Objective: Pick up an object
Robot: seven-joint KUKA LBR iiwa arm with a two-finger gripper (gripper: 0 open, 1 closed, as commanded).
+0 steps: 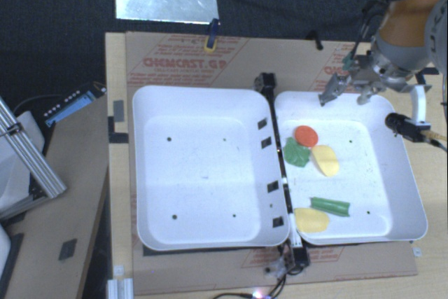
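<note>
Jaws spread, grasping nothing, gripper (347,89) above right bin's (392,150) far rim. Nearby: orange piece (306,135), leafy green (296,154), yellow pieces. Green pod (330,206) lying lengthwise left-right.

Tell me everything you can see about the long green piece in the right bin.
The long green piece is a slim, dark green strip, smooth like plastic or rubber, shaped like a pod. It lies flat on the floor of the right bin, near its front, slanting slightly down toward the right. Its left end sits just above a yellow piece; whether they touch is unclear.
</note>
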